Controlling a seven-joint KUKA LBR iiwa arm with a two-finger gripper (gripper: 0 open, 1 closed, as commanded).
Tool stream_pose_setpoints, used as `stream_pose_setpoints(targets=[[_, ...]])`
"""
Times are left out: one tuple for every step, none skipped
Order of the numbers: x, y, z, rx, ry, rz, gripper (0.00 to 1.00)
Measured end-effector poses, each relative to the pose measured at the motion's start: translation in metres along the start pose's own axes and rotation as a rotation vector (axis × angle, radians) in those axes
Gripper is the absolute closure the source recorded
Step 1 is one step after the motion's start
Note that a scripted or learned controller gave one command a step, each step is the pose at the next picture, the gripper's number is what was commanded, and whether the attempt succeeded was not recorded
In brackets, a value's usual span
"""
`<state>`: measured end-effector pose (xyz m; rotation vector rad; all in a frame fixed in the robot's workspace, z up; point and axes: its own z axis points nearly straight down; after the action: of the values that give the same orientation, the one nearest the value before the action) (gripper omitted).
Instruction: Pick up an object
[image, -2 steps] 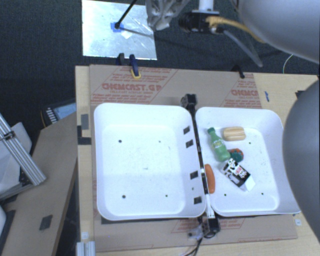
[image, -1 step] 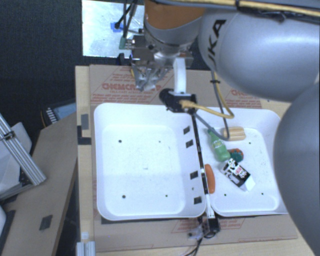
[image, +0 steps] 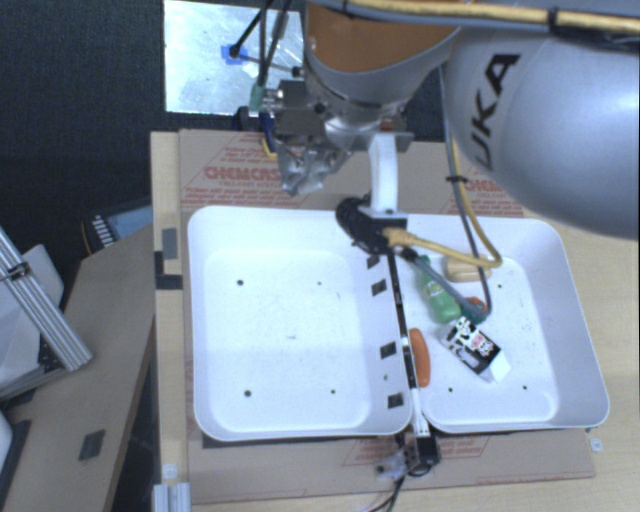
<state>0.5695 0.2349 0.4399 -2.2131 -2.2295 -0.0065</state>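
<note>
- Two shallow white plastic bins sit side by side: left bin (image: 270, 340), right bin (image: 540, 380).
- Grey arm with orange band (image: 520, 90) is cut off at the top and right edges and covers the right bin's far corner.
- Metal two-finger gripper (image: 305, 172) hangs blurred beyond the left bin's far rim; finger state cannot be determined.
- Right bin contents: green bottle (image: 436, 294), black-and-white printed box (image: 476, 349), orange carrot-shaped piece (image: 420, 357) against the dividing rim, tan block (image: 461, 269) partly behind a cable.

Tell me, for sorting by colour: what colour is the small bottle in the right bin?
Green, seen in the camera view: the small bottle.
</note>
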Motion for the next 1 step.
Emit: stream_pose_setpoints(targets=[[-0.0004, 0.0144, -0.0907, -0.009, 0.002, 0.000, 1.00]])
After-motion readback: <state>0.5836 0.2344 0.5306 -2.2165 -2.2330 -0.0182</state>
